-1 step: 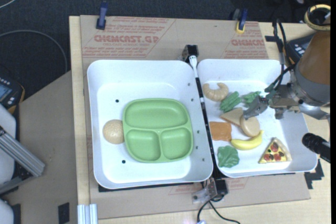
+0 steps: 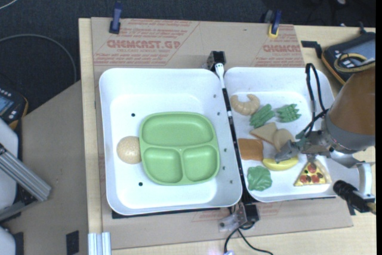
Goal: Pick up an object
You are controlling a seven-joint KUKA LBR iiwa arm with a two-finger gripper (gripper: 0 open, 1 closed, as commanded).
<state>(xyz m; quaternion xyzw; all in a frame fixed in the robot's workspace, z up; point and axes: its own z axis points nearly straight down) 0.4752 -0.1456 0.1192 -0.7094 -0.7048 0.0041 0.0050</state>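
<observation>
**Reach made, nothing lifted yet**

The gripper (image 2: 296, 147) sits low in the right bin (image 2: 239, 77), just above the banana (image 2: 280, 162). Whether it is clenched, I cannot tell. The banana lies flat beside the pizza slice (image 2: 312, 174), so the pick remains undone.

Green tray (image 2: 178, 128), yellow banana (image 2: 280, 162), white bins (image 2: 113, 146)

Yellow banana (image 2: 280, 162) flat in right bin (image 2: 316, 76), beside pizza slice (image 2: 312, 174)
</observation>
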